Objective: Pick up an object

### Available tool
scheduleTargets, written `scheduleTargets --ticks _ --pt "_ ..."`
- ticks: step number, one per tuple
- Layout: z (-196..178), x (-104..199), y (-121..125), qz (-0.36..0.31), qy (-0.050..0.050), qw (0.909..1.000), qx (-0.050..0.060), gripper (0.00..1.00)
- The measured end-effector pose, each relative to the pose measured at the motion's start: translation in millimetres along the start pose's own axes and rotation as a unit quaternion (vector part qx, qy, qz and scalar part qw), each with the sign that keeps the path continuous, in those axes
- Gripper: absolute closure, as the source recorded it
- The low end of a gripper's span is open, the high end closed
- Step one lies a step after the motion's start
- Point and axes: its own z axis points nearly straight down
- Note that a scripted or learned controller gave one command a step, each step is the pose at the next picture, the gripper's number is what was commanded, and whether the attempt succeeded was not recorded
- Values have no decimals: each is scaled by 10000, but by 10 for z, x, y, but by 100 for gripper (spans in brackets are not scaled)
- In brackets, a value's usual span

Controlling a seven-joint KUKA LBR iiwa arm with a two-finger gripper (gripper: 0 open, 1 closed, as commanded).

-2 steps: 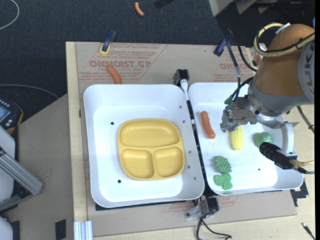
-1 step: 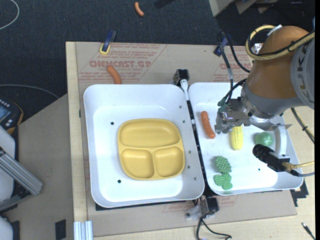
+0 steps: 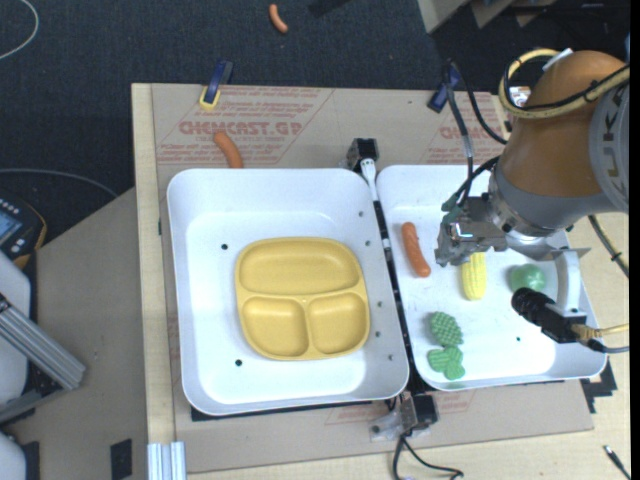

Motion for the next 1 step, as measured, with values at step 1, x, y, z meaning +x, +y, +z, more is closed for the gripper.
scheduleTargets --ticks 1 --pt "136 79 -133 5 5 10000 26 100"
